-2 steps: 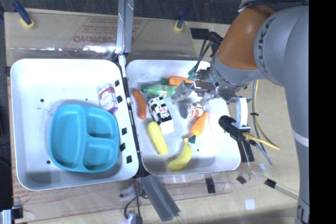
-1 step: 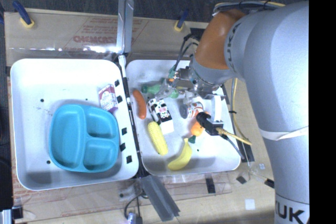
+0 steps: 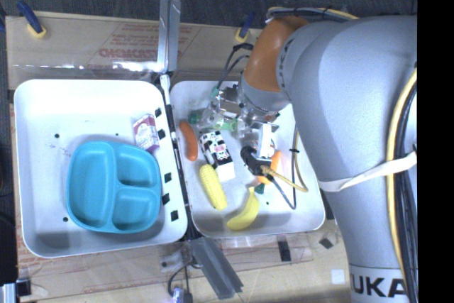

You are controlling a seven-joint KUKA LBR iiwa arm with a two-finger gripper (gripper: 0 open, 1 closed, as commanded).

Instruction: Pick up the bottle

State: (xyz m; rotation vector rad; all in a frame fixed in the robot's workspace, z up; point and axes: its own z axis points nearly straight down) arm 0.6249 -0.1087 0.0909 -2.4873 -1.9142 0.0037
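Camera view puts the hand (image 3: 228, 112) low in the right white bin (image 3: 306, 213); whether it is spread or pinched cannot be told. No bottle can be made out for certain among the clutter beneath it, so the pick looks unfinished

two bins (image 3: 28, 152), one plate (image 3: 113, 188), one banana (image 3: 245, 213)

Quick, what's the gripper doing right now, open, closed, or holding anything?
Gripper: low in the right bin, among the items; open or closed cannot be told.
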